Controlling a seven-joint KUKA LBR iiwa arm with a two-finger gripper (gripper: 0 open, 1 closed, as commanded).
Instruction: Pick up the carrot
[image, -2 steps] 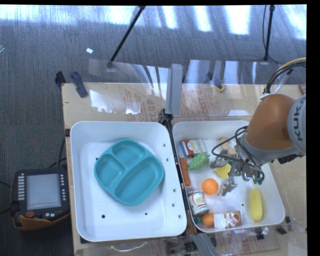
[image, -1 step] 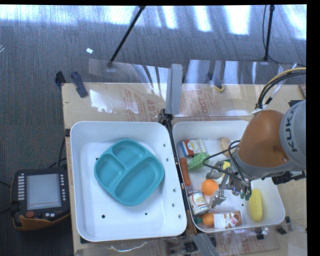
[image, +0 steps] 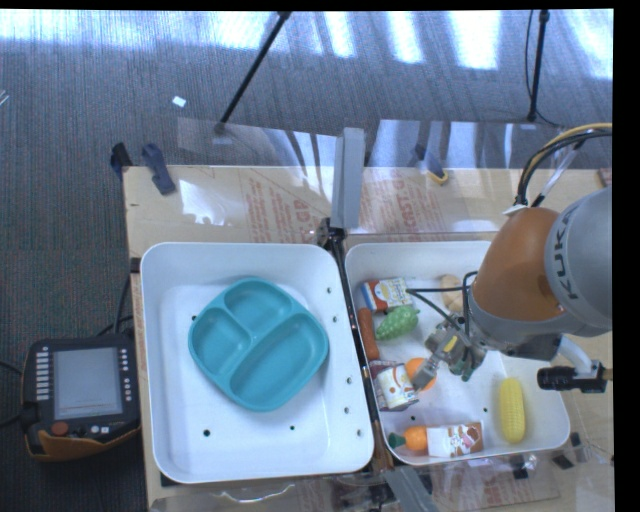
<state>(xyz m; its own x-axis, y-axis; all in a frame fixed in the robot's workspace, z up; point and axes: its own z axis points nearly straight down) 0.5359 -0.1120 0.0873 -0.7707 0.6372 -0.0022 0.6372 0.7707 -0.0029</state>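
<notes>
The carrot (image: 367, 334) is a long orange-red piece lying along the left wall of the right bin (image: 556, 432), pointing front to back. My gripper (image: 452, 358) hangs low over the middle of that bin, well to the right of the carrot. Its fingers are apart with nothing between them. Its left fingertip is right beside a small orange fruit (image: 417, 371); I cannot tell whether they touch.
Around the gripper lie a green vegetable (image: 397, 322), a tin can (image: 394, 387), a small carton (image: 385, 293), a corn cob (image: 511, 409) and a flat box (image: 453, 439). The left bin (image: 170, 400) holds a teal divided plate (image: 259, 343).
</notes>
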